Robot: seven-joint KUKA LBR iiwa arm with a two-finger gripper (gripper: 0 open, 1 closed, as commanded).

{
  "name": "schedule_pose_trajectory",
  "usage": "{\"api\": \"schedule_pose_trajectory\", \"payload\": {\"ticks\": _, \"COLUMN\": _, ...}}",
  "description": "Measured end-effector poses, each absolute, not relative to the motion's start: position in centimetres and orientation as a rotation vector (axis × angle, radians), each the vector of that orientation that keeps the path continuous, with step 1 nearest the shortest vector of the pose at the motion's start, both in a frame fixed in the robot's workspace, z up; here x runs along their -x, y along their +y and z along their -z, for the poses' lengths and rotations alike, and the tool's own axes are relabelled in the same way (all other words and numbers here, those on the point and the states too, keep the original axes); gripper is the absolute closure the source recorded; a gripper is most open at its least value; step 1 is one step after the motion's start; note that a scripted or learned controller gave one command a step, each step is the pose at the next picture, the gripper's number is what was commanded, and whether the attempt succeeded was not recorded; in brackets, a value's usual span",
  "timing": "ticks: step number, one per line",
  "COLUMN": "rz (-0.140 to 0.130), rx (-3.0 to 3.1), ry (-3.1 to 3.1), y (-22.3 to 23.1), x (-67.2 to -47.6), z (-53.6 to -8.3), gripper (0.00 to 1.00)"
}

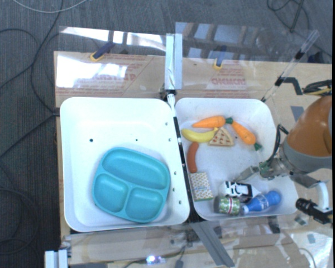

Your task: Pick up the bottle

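The blue plastic bottle lies on its side near the right white bin's front wall. The tool hovers just above-left, apparently open; approach step, needing descent onto the bottle.

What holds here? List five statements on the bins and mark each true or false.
1. The tray lies in the left bin. True.
2. The bottle lies in the left bin. False: it lies in the right bin, beside a can.
3. Two carrots lie in the right bin. True.
4. The banana lies on the tray. False: it lies in the right bin, by a carrot.
5. The gripper is over the left bin. False: it is over the right bin.
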State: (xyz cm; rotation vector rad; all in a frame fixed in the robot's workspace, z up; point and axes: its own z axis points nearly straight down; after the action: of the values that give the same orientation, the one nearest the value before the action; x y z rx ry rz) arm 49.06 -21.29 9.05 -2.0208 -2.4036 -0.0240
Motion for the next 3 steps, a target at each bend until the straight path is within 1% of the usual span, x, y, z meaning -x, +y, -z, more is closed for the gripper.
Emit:
{"api": "schedule_pose_trajectory", "payload": {"ticks": 1, "rz": 0.019, "rx": 2.031, "ry": -2.413, "y": -21.6, "x": -49.24, "z": -10.01, "gripper": 1.0}}
{"api": "schedule_pose_trajectory", "payload": {"ticks": 2, "rz": 0.019, "rx": 2.026, "ry": -2.412, "y": -21.44, "x": -49.23, "z": -9.99, "gripper": 0.0}}
{"api": "schedule_pose_trajectory", "payload": {"ticks": 3, "rz": 0.023, "rx": 2.025, "ry": -2.405, "y": -21.38, "x": -49.15, "z": -9.21, "gripper": 0.0}}
